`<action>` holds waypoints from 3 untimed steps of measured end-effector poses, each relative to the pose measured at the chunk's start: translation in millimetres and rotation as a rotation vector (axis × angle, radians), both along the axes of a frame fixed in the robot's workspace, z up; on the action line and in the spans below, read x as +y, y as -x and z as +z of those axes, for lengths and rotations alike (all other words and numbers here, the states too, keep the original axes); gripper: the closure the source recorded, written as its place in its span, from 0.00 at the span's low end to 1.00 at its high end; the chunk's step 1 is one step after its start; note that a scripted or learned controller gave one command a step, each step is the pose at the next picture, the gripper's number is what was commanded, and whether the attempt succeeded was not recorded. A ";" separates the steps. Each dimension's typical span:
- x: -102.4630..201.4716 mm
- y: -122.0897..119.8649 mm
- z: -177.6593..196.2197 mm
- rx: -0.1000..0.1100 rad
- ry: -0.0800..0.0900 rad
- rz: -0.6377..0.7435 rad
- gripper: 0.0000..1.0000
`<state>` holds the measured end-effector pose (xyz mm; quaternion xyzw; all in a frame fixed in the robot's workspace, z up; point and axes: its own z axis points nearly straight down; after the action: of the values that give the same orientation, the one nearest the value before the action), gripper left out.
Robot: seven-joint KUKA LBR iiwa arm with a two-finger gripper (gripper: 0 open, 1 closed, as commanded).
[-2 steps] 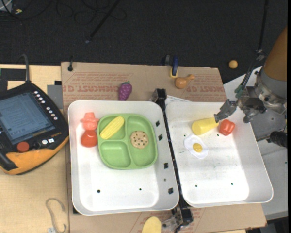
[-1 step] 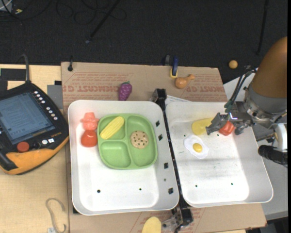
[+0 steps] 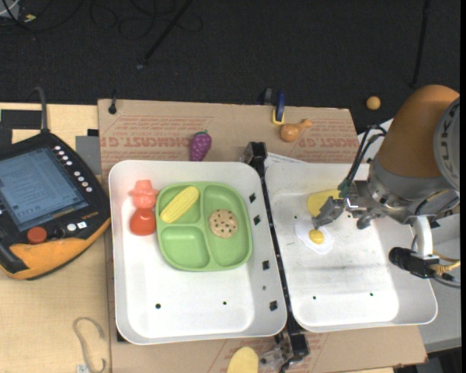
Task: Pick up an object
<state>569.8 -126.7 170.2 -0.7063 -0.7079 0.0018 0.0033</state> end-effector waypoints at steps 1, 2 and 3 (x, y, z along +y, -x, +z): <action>9.7 0.4 -52.2 0.001 0.000 -0.003 0.00; 11.6 1.2 -85.0 -0.001 0.001 -0.002 0.00; 9.5 1.2 -73.1 -0.003 0.000 -0.008 1.00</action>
<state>568.6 -117.1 97.1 -0.7091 -0.7051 0.0009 0.0021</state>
